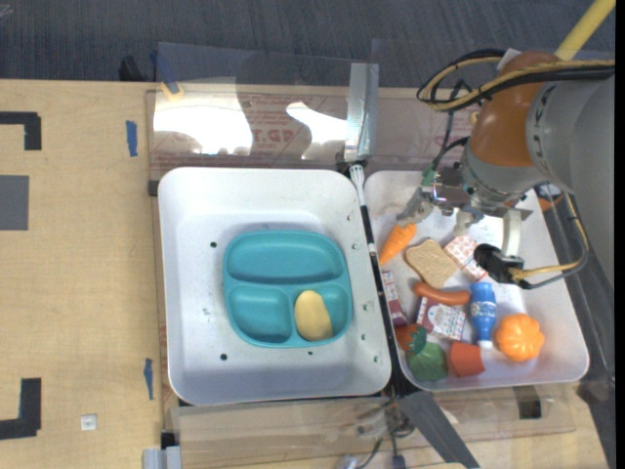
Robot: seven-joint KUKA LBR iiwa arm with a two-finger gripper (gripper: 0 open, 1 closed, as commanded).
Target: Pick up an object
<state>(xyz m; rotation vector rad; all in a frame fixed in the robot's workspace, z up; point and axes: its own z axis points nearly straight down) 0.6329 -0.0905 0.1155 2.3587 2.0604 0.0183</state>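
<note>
Leftward, a teal tray (pixel 283 283) cradling a potato (pixel 312 315); pincer (pixel 447 199) spread open above cluttered right bin (pixel 566 355).

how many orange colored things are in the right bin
2 clearly: a carrot at the right bin's left wall, by the bread slice, and a small pumpkin near its right front corner. More may be hidden in the pile or under the arm.
</note>
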